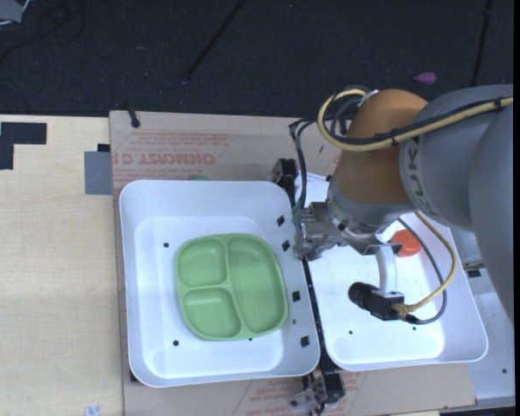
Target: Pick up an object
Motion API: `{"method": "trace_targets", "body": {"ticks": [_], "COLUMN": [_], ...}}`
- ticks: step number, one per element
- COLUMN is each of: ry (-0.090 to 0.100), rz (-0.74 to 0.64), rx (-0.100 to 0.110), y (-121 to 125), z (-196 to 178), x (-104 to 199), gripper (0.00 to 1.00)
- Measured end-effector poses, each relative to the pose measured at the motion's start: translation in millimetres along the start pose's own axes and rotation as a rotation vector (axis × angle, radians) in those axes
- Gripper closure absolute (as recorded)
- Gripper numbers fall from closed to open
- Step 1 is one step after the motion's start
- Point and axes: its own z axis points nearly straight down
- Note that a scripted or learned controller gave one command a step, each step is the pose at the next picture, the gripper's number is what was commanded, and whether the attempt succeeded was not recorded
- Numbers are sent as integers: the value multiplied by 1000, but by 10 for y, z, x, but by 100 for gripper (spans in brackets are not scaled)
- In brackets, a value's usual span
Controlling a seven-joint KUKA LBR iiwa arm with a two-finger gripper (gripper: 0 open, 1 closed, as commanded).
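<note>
A green three-compartment plate (231,285) lies flat in the middle of the left white bin (143,258). A small orange object (406,243) shows in the right white bin (433,341), partly hidden behind the arm. My gripper (313,235) hangs low at the left edge of the right bin, by the divide between the two bins and just right of the plate's upper right rim. The wrist covers it from above, and I see nothing held in it.
The grey arm with its orange band (377,150) covers the upper half of the right bin. A black plug (374,301) on a yellow cable hangs from the wrist over that bin's floor. Cardboard (199,146) lies under both bins.
</note>
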Motion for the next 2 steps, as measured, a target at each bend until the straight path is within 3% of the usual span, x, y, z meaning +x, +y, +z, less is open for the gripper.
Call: {"method": "trace_targets", "body": {"ticks": [2], "ry": [-1], "rz": [1], "rx": [1], "y": [-597], "z": [-223], "x": [760], "gripper": [100]}}
